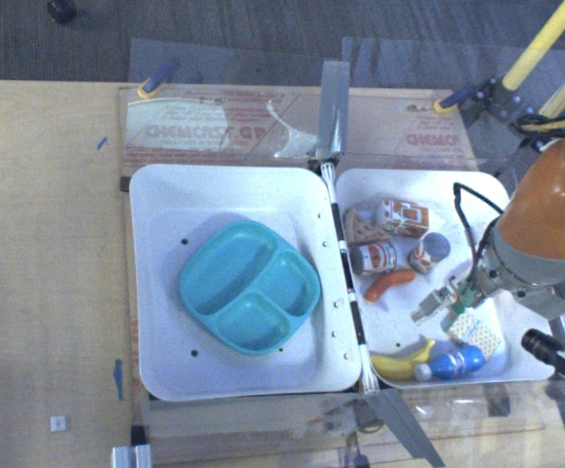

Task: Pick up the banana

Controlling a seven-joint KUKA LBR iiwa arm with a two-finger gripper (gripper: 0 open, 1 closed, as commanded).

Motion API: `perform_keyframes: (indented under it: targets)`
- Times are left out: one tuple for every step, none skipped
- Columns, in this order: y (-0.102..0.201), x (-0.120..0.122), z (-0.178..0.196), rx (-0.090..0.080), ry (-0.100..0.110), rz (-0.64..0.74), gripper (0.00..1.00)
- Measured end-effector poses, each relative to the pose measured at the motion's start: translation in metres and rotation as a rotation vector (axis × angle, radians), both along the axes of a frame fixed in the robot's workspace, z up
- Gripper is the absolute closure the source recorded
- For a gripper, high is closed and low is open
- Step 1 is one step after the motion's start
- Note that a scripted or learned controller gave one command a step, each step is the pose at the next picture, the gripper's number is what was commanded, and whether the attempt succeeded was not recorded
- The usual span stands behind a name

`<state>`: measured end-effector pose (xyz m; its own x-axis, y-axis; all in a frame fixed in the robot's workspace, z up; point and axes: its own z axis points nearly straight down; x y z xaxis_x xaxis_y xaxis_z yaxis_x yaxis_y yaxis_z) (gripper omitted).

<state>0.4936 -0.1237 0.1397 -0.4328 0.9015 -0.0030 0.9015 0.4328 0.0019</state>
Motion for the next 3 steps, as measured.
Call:
perform_keyframes:
  targets:
    - [0.022,-0.012,-0.051,0.000,-0.004,0.142,0.00]
    - [0.022,0.069,-0.051,0.000,-0.007,0.003,0.00]
    - [-0.006,0.123,0.063,0.001,0.000,-0.270,0.00]
